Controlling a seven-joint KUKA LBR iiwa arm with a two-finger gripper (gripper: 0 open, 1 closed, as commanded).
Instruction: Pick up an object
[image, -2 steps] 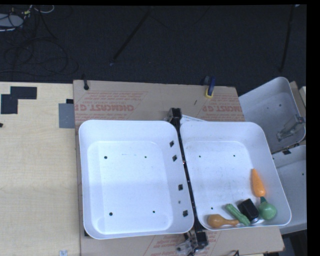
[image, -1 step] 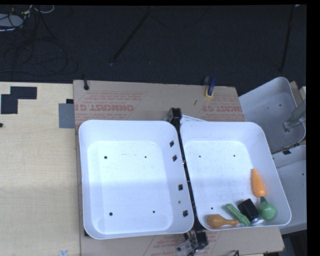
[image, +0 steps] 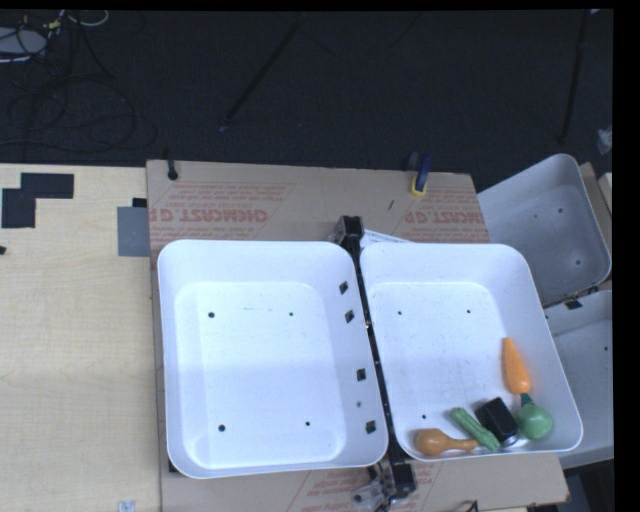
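All candidate objects lay crowded into the near right corner of the right bin (image: 440, 270). An orange carrot-shaped piece (image: 515, 367) lay along the right wall. Below it, a green round-headed piece (image: 535, 421) sat in the corner itself, just beside a small black block (image: 496, 418). A green stick (image: 474, 428) leaned in next to the block, and a tan, gourd-shaped piece (image: 440, 441) lay along the near wall, touching or nearly touching the stick. The left bin (image: 250, 265) showed a bare floor. Both bins rested on a cardboard sheet (image: 300, 205) over the table (image: 70, 340).

Risks, as judged from this layout:
- Objects hugged the walls, so a finger coming down on the wall side could strike the rim or the sloped wall and spoil the grasp.
- The block, stick and green piece lay so close that closing on one could catch or push a neighbour, or take two at once.
- The carrot piece and gourd looked rounded and tapered, so they could squirt out of a closing pinch.
- The carrot piece stood slightly apart and seemed the safest target.

Jaws: their state could not be told from this frame, nor anything about what they held or touched.
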